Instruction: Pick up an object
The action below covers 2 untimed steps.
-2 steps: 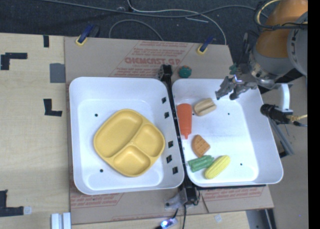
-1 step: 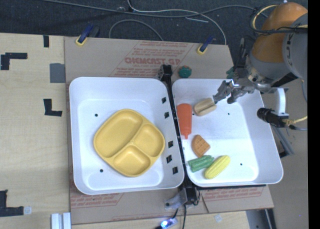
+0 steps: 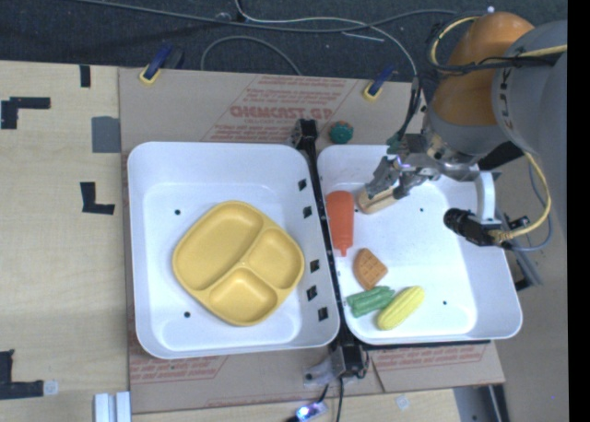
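Observation:
My gripper (image 3: pixel 387 185) hangs over the far left part of the right bin (image 3: pixel 461 254), with its fingers closed on a small tan block (image 3: pixel 371 201). The block's lower end sticks out below the fingertips, close to the bin floor. Just left of it an orange carrot (image 3: pixel 340 219) lies along the bin's left wall. Nearer the front sit a brown waffle-like piece (image 3: pixel 370 268), a green pod (image 3: pixel 368 300) and a yellow corn cob (image 3: pixel 401 307).
The left bin (image 3: pixel 157 181) holds a yellow divided plate (image 3: pixel 238 262). A small teal object (image 3: pixel 342 132) lies on the cardboard behind the bins. Cables and a black fitting (image 3: pixel 470 225) hang from the arm over the right bin's right side.

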{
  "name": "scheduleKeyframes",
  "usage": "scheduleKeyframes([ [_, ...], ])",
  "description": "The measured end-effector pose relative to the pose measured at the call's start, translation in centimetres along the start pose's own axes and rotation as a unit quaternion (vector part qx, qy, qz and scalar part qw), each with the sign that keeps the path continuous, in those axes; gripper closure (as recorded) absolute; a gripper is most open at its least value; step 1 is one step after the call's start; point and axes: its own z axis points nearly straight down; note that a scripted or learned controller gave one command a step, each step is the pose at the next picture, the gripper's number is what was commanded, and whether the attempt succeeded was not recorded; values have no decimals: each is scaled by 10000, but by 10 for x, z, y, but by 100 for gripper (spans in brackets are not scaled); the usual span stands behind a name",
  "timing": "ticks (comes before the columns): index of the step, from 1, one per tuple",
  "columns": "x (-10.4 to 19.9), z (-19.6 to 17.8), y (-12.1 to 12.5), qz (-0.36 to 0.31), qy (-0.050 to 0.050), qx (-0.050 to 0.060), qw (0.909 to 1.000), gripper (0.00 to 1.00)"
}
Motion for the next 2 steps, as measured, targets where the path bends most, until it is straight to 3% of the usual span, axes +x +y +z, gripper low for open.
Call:
scheduleKeyframes([
  [2, 109, -13, -4, -6, 1, -4, 10000, 100],
])
